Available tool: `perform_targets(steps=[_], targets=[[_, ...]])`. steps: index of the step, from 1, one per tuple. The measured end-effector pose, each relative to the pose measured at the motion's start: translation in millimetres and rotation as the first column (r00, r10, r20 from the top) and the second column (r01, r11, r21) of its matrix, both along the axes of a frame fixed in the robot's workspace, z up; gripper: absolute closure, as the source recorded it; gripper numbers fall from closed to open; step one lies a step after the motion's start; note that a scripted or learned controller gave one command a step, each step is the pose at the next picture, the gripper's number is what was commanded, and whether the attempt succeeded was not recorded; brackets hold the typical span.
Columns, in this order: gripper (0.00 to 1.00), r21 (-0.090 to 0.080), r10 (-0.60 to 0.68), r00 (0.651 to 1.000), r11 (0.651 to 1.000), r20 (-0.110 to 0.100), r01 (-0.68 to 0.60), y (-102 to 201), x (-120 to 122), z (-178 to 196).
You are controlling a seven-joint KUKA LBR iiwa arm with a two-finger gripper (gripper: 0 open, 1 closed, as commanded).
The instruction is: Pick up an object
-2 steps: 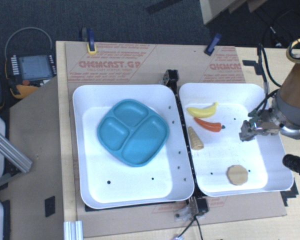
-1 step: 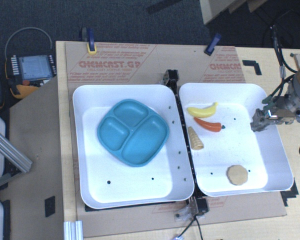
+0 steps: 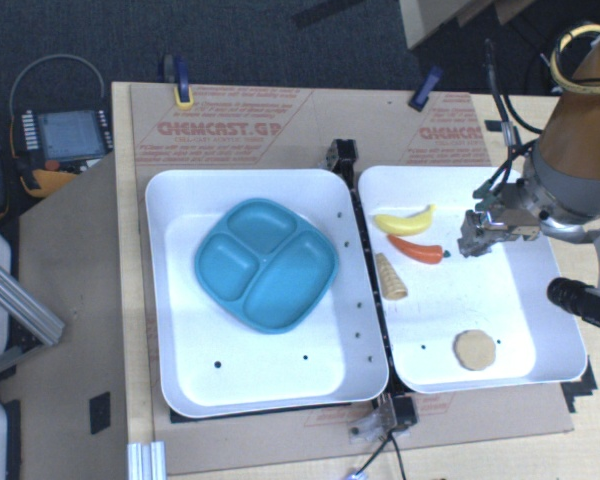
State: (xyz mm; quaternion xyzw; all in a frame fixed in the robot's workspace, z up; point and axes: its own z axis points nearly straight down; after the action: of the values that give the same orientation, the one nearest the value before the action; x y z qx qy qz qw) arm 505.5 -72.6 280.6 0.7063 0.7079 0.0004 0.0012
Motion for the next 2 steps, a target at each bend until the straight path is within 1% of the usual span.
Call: perform_targets(steps=[1, 2], targets=[[1.00, 0.001, 0.002, 1.000, 1.000, 0.000, -0.002, 48.8, 13.4, -4.7], [1.00, 0.000, 0.002, 1.000, 1.000, -0.001, -0.002, 89.2, 37.8, -25.5]])
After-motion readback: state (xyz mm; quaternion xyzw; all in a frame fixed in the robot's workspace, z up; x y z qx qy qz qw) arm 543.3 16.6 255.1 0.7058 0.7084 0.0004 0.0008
